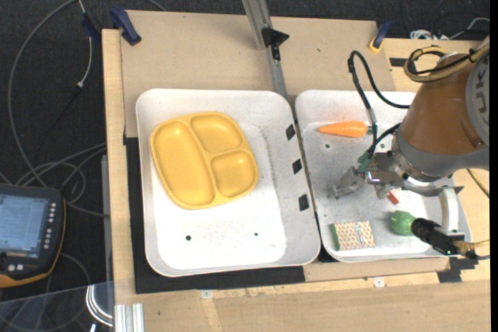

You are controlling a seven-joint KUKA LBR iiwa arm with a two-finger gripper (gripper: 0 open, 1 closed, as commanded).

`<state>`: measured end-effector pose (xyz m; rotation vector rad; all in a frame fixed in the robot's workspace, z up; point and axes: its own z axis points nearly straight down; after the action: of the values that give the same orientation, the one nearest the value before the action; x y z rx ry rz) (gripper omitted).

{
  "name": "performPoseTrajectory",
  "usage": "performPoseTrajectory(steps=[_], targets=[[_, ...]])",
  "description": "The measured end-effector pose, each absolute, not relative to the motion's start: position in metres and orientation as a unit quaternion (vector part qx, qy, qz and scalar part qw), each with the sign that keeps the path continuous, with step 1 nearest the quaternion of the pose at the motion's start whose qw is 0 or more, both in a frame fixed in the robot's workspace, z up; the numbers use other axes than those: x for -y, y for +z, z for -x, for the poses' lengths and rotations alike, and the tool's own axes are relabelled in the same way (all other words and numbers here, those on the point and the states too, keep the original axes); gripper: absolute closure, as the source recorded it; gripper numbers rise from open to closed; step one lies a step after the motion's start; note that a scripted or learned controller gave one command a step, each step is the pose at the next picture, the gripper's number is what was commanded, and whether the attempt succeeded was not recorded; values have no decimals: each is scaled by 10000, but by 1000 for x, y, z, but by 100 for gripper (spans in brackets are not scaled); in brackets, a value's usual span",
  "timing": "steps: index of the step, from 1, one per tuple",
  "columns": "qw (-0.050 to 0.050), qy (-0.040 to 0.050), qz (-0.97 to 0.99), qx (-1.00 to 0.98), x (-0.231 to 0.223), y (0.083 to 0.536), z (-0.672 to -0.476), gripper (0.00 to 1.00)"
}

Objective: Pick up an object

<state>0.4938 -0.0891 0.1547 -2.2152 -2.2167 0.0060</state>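
Nearest the camera in the right bin [311, 128] sit a patterned card [352, 234] and green ball [401, 223], the carrot [343, 130] further back. Honestly the gripper [359, 176] could close on bare floor, since nothing's under it. Fingers look spread apart, holding nothing, tip about at the bin floor.

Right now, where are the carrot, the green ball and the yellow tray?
carrot [343, 130], camera view, mid-body.
green ball [401, 223], camera view, its top.
yellow tray [177, 159], camera view, floor of its large compartment.
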Motion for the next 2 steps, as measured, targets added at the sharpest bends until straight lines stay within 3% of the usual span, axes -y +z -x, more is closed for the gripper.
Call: performPoseTrajectory(steps=[1,2], targets=[[37,16,7072,7070,87,112,-491,0],[6,-5,7071,7071,87,125,-493,100]])
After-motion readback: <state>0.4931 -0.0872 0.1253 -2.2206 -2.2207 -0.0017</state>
